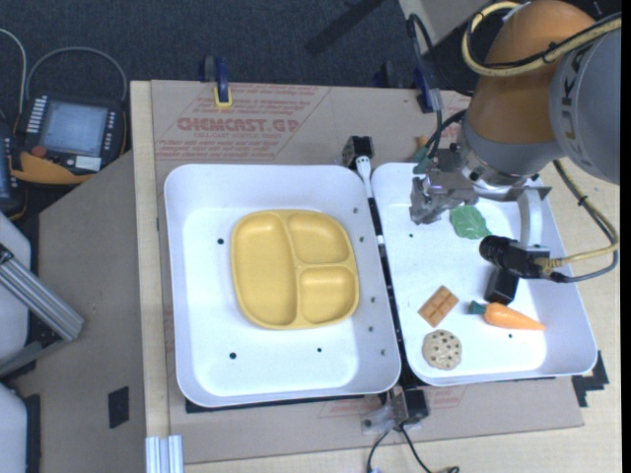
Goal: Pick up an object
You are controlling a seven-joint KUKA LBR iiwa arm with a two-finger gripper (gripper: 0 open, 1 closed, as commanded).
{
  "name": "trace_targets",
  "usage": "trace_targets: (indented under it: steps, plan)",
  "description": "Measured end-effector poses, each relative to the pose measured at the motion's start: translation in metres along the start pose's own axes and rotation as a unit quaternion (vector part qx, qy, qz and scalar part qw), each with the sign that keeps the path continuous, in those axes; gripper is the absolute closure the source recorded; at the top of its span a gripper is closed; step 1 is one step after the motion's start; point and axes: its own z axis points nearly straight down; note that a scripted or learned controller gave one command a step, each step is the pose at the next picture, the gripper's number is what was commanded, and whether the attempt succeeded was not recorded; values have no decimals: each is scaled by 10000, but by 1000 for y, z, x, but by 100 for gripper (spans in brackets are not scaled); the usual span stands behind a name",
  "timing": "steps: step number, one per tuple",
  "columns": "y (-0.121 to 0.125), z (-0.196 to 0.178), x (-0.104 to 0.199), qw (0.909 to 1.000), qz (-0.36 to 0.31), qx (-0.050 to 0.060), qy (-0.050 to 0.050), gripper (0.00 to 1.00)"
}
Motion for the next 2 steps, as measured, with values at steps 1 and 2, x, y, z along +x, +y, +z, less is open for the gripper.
trace_targets:
  steps: [1, 2]
  plan:
    - [-8, 13, 50, 10000, 1, 7, -2, 100]
    - [-29, 10, 102, 10000, -3, 7, -2, 100]
